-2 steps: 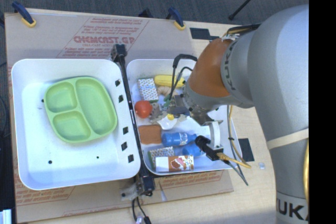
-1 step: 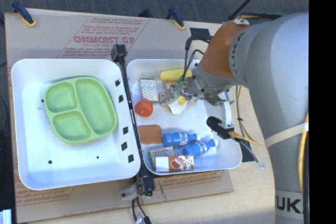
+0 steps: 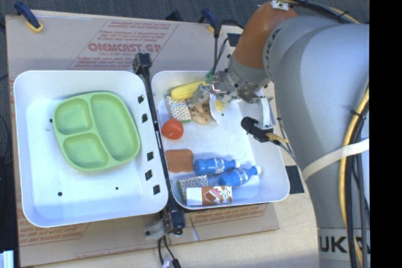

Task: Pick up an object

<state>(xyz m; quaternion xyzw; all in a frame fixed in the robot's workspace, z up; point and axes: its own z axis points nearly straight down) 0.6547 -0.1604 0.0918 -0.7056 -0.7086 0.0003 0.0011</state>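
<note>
My gripper (image 3: 210,95) is low in the far part of the right bin (image 3: 264,154), among a cluster of items. A yellow banana-shaped piece (image 3: 184,91) lies just to its left. A checkered packet (image 3: 180,110) and a speckled brown piece (image 3: 201,113) sit right below it. Further forward are a red ball (image 3: 173,129), a brown block (image 3: 179,160), two blue bottles (image 3: 213,166) (image 3: 239,176) and a small carton (image 3: 208,195). The wrist hides whether anything is held.
The left bin (image 3: 31,135) holds a green divided plate (image 3: 95,130). A black divider with clips (image 3: 148,128) runs between the bins. The grey arm with its orange band (image 3: 257,34) covers the right bin's far right corner. Cables (image 3: 260,132) hang by the wrist.
</note>
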